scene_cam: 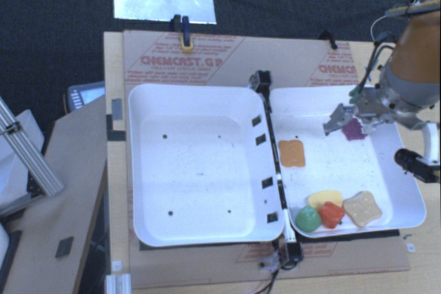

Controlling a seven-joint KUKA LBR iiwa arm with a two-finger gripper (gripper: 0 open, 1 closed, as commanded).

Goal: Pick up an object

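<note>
Approach seems the step in hand: the arm [413, 51] reaches in from the right over the right bin [406, 213], and its gripper [351, 122] hangs above the bin's upper part, right over a small purple object [355, 130]. Whether that purple object is between the jaws or only lying beneath them cannot be told, nor whether the jaws stand wide or narrow, since the grey metal hides the tips. The other candidates lie apart from the gripper: an orange piece [292, 153] near the divider [270, 160] between the bins, and, clustered along the bin's near edge, a yellow piece [324, 198], a green piece [307, 219], a red piece [331, 214] and a toast-like slice [362, 208]. The left bin [148, 113] holds nothing to pick. Judging by position, the purple object is the likely target; the next move calls for a straight descent, a firm closing around it, and a clean lift clear of the bin floor.
</note>
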